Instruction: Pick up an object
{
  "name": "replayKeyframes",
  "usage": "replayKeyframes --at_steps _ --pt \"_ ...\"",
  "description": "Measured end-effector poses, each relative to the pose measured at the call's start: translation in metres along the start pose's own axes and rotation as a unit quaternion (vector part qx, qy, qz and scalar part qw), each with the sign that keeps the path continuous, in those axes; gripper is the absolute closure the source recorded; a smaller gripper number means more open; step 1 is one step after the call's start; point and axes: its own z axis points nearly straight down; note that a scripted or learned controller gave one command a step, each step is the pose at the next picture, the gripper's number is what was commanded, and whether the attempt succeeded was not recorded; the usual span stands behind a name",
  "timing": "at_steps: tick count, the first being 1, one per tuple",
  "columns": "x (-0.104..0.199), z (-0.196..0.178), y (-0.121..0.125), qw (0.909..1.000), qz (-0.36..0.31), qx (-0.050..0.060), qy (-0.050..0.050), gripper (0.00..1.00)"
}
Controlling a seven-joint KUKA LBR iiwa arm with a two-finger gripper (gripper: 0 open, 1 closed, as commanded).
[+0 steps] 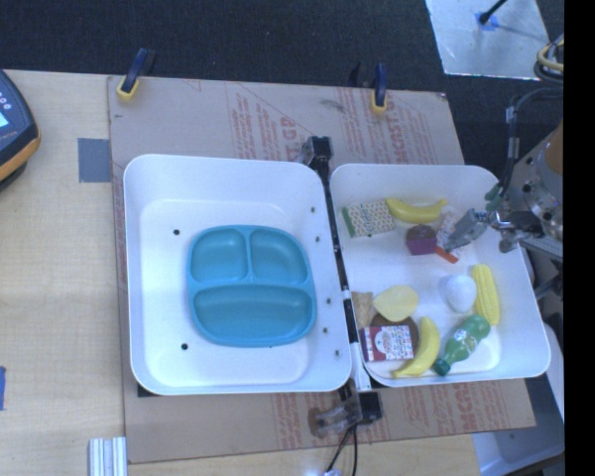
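The right bin (521, 355) holds several toy foods: a banana (415, 209), a green-edged packet (369, 218), a purple piece (422, 239) with an orange bit (446, 255) beside it, a white egg (460, 292), a corn cob (486, 294), a pale potato (397, 302), a red and brown box (389, 340), a second banana (421, 350) and a green bottle (463, 343). My gripper (486, 232) hangs over the bin's upper right part, just right of the purple piece. It stands open with nothing between its fingers.
The left bin (149, 355) holds a blue divided plate (251, 286). A black clip (319, 151) sits where the two bins meet at the back. A yellow and grey handset (0, 127) lies at the bench's far left.
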Motion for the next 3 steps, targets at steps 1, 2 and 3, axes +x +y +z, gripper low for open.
replayKeyframes --at_steps 1,2,3 --pt "0.004 0.121 0.056 1.0 -0.003 -0.001 -0.001 0.0" --pt "0.045 0.121 0.119 1.0 -0.002 -0.006 -0.003 0.0" --pt "0.008 0.077 0.115 1.0 0.002 -0.003 -0.001 0.0"
